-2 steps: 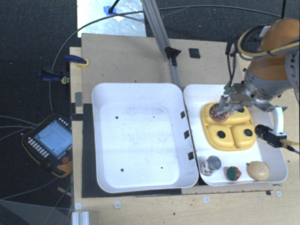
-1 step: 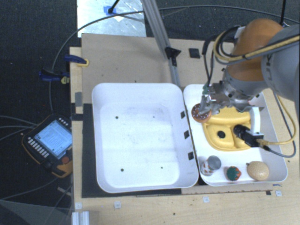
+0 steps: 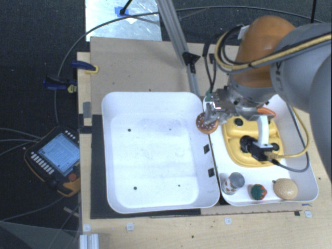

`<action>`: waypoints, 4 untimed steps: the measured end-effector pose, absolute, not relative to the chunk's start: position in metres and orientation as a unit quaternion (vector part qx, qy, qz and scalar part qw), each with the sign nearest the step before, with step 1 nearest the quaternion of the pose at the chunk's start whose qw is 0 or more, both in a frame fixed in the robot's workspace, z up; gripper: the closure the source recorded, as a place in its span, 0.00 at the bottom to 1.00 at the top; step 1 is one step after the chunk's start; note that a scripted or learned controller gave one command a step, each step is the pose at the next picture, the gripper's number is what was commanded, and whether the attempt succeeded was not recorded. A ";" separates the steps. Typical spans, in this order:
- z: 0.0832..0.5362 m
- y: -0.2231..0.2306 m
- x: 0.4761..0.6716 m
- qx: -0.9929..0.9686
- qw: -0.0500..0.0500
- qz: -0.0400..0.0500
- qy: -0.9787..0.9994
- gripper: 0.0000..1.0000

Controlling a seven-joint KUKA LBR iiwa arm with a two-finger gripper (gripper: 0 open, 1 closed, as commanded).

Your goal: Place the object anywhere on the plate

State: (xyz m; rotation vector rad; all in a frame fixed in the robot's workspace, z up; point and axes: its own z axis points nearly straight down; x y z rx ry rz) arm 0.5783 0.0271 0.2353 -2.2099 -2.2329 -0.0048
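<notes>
White bins point(image 3: 150, 154), yellow plate point(image 3: 234, 139), beige egg-like object point(image 3: 285, 188), perhaps speckled brown disc point(image 3: 206, 123), orange-banded grey arm point(image 3: 270, 40).

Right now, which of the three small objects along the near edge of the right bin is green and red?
The middle one, between the grey object and the beige egg-like object.

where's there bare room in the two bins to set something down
The left bin has bare floor from wall to wall. The right bin is crowded: the yellow plate sits under the gripper, and a grey object, a green-and-red ball and a beige egg-shaped object line its near edge.
</notes>
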 end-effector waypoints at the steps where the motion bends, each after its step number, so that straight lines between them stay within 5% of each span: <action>1: 0.223 0.085 0.575 -0.703 0.001 -0.001 -0.711 1.00; 2: 0.222 0.137 0.595 -0.703 0.000 -0.002 -0.711 1.00; 3: 0.235 0.138 0.586 -0.705 0.000 -0.001 -0.709 1.00; 4: 0.234 0.137 0.586 -0.705 0.000 -0.001 -0.709 0.00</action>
